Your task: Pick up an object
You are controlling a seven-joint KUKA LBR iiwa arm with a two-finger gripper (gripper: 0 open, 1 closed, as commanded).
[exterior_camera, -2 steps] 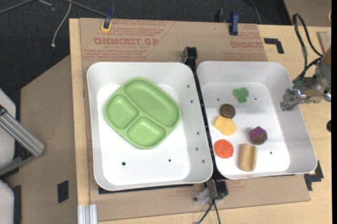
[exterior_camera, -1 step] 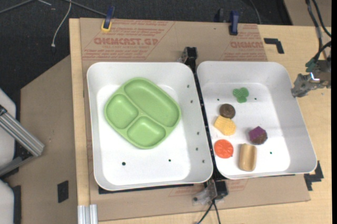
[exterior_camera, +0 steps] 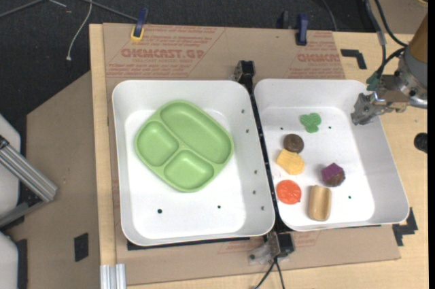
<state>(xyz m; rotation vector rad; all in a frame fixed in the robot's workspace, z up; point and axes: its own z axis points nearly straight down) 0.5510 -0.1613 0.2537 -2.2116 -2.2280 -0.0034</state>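
The right bin (exterior_camera: 367,213) holds several small toy foods: a green leafy piece (exterior_camera: 310,122), a brown round piece (exterior_camera: 293,143), a yellow chunk (exterior_camera: 291,162), a purple piece (exterior_camera: 332,174), an orange-red disc (exterior_camera: 289,192) and a tan cylinder (exterior_camera: 319,203). My gripper (exterior_camera: 366,111) hangs over the bin's upper right corner, to the right of the green piece and apart from every object. Nothing shows between its fingers.
In the left bin (exterior_camera: 136,213) lies a green divided plate (exterior_camera: 183,145). Black clamps (exterior_camera: 245,70) sit between the bins at the back. Blue clips (exterior_camera: 141,22) hold the cardboard base. Cables run along the floor at the back left.
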